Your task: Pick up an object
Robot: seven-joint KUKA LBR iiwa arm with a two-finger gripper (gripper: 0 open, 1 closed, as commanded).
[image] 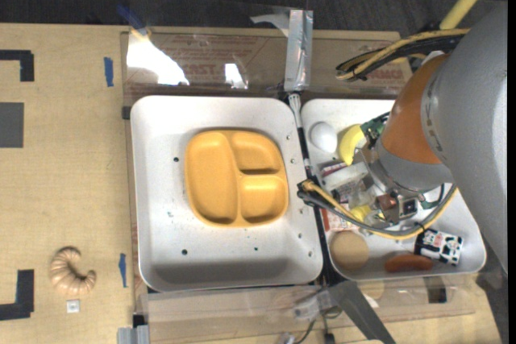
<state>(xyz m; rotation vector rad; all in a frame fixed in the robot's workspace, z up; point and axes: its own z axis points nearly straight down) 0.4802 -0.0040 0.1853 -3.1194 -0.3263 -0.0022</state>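
Camera view. Reached into the right bin from the right, with the gripper low over the bin's middle, among cables. Could not tell the state of the jaws, nor whether anything was pinched between them, because of masking by wrist and wiring.

Found pick candidates in the same bin:
- a white egg-shaped object at the far left corner, just beside a yellow object on its right;
- a tan round object at the near left;
- a reddish oblong object to its right, along the near wall.

Judged the tan round object the clearest target: probably light, stiff and smooth, so prone to roll or squirt out under pressure. Advised a hold across its widest part, from straight above, with the jaws spread wider than the object. Judged the white egg-shaped object equally slippery, and crowded by the bin wall.

Noted also a yellow divided plate in the left bin, and a curled tan object on the bench, well apart at the near left.
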